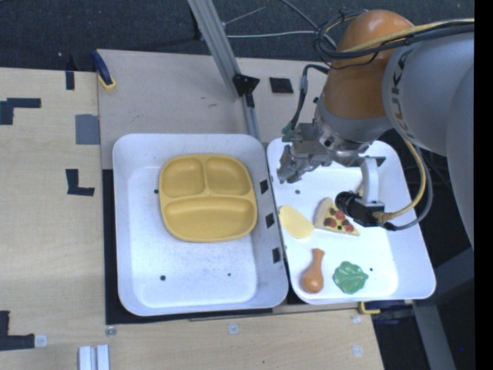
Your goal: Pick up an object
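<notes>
Pincer (291,168) low over right white bin (408,206), near pale yellow chip-shaped piece (295,222); grip state impossible to tell. Risk: clipping bin wall, closing on nothing.

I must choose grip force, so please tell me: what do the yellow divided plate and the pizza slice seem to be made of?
The yellow divided plate looks like moulded plastic with a matte finish: one even colour, soft rounded ridges. The pizza slice seems to be a plastic toy: flat printed-looking toppings, clean edges. Whether it is hard or soft cannot be judged here.

Bench (46,230), light wood w/ dark tape marks, carries two shallow white bins side by side: left bin (139,284), right bin (408,272) (rims touching).
</notes>
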### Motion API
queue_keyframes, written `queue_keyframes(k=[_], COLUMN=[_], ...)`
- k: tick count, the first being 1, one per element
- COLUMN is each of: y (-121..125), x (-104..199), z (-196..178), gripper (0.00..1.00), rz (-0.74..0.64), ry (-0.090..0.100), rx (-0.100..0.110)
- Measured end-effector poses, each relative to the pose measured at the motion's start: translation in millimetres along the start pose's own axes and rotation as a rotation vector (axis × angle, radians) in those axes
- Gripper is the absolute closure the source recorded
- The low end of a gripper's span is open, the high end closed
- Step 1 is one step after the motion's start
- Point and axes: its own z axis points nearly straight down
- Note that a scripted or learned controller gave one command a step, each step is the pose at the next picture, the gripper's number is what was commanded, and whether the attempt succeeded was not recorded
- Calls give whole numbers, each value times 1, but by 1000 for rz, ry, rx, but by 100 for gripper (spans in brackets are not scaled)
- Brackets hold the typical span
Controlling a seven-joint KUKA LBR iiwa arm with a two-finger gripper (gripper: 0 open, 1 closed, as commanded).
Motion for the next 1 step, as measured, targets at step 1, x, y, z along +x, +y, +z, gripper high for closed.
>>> queue_keyframes(k=[1], y=[-26], x=[49], z=[19], gripper=[100], rz=[-1], ry=[0], rx=[2])
